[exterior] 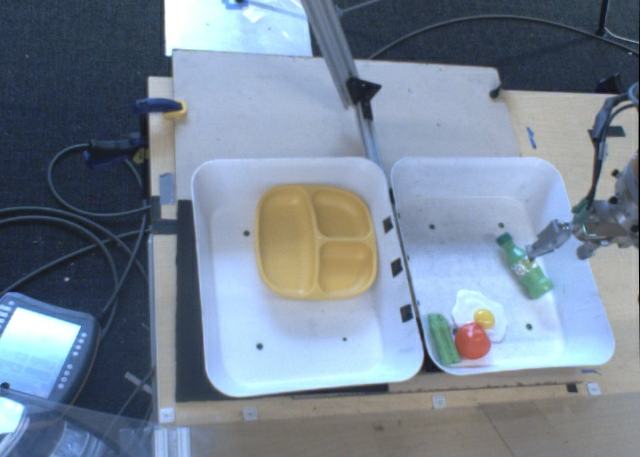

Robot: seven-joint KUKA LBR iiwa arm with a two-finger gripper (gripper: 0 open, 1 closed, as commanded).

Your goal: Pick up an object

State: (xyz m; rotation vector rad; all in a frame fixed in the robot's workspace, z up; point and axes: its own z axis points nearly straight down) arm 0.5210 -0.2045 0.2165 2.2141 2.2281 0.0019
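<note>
- Green bottle (526, 267) lies on its side in the right bin (470, 185), over toward that bin's right wall, with its cap end pointing up-left and its body slanting down-right.
- Gripper (553, 238) comes in from the right edge and sits just above the bottle's upper end, right beside it (honestly can't tell if it's touching, or how wide the pincer is parted, it's too small and blurry there). Nothing visibly held between it.
- Toy fried egg (480, 313) sits lower in the same bin, near the front, well left of the bottle's base.
- Red tomato (472, 342) is touching the egg's lower edge, and a green pod-like vegetable (441, 337) lies just beside the tomato on its left, close to the bin's front-left corner.
- Left bin (230, 275) sits right next to the right one, their walls touching along the middle.
- Yellow divided plate (316, 241) rests flat in the left bin's upper half, three compartments facing up.
- Grey metal pole (330, 30) slants across the bench above the bins.
- Dark cables (70, 215) and a pendant screen (35, 340) lie on the floor to the left.
</note>
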